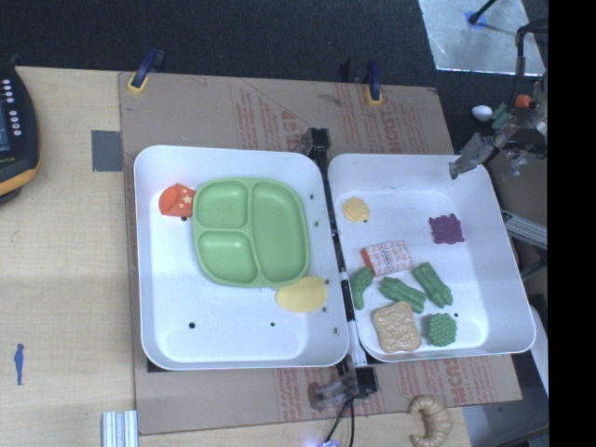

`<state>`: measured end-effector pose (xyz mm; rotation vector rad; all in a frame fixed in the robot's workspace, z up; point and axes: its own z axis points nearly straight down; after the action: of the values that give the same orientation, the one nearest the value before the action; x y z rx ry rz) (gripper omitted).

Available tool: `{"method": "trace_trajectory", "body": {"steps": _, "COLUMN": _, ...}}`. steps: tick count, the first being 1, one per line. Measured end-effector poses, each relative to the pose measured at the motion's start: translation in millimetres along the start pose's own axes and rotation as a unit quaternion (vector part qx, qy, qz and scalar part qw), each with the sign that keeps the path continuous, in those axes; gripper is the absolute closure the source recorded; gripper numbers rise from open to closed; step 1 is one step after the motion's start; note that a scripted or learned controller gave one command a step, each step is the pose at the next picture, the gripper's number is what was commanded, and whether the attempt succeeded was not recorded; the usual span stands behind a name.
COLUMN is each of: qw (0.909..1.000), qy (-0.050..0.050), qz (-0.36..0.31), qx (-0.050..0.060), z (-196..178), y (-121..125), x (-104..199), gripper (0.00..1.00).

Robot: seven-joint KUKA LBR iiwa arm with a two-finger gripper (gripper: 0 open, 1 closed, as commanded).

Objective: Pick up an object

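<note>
Gripper [463, 164] sits at the far right corner of the right bin [484, 194], over the rim. Can't tell whether it's clenched or released, too small and dark at that edge. Nothing visible in it.

All candidate objects are left of and nearer the camera than the gripper. Closest: purple piece [446, 228], lying alone on bare bin floor, so likely the easiest grab. Yellow piece [355, 210] sits further left by the divider. Beyond them a cluster: red-and-white packet [386, 256], green pickles [417, 287], tan toast slice [396, 326], green bumpy piece [440, 329]. These are touching or nearly so, meaning a higher chance of a bad grasp.

Left bin [168, 333], well apart from gripper: green divided plate [251, 231], red piece [176, 200] at its far-left edge, yellow lemon-like piece [302, 294] against its near edge.

My read: pick not started, the arm looks parked clear of the bins.
</note>
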<state>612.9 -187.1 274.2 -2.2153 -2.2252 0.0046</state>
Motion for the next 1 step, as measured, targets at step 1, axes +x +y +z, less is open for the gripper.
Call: {"method": "trace_trajectory", "body": {"steps": 1, "qw": 1.0, "qy": 0.0, "qz": 0.0, "qx": 0.002, "z": 78.5, "y": 6.3, "x": -25.0, "gripper": 0.0}}
